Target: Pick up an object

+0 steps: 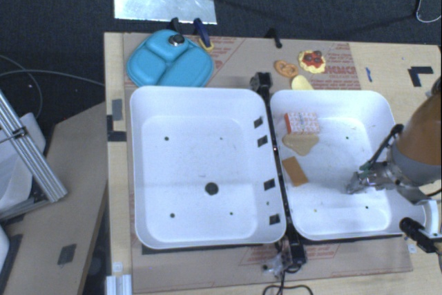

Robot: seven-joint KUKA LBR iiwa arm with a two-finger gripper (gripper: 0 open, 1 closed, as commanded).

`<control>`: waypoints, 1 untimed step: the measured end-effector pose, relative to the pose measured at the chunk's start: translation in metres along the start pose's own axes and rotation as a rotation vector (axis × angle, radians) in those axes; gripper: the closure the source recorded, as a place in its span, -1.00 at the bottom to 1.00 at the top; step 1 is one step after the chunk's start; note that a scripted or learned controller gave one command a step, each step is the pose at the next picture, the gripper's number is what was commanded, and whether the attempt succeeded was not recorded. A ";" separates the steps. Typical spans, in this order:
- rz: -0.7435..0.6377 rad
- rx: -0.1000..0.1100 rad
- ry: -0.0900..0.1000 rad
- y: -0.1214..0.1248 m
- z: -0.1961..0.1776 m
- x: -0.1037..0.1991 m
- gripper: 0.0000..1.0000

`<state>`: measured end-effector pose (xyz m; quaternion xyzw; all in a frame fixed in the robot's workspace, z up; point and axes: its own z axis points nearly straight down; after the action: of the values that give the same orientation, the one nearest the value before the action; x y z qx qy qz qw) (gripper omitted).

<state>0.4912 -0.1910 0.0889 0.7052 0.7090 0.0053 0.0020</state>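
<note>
Gripper (359, 183): I see it low over the bare floor of the right bin (376, 214), near the front-right corner; I cannot tell its state, since the tip is a small dark blur.
Arm (421, 141): it enters from the right and is cut off at the edge, so I read its reach only from the wrist.
Brown card (295, 171): lies flat near the divider, well apart from the gripper.
Tan flat piece (301, 143): just behind the card, touching the patterned box (302, 122); I judge these three the pick candidates.
Left bin (200, 166): one dark dot on its floor, too small to identify.
Blue divided plate (170, 60): rests on the bench behind the bins, out of play.
</note>
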 end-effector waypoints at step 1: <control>0.001 0.008 -0.002 0.017 0.001 -0.005 1.00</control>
<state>0.5087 -0.1959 0.0881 0.7054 0.7088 0.0015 0.0000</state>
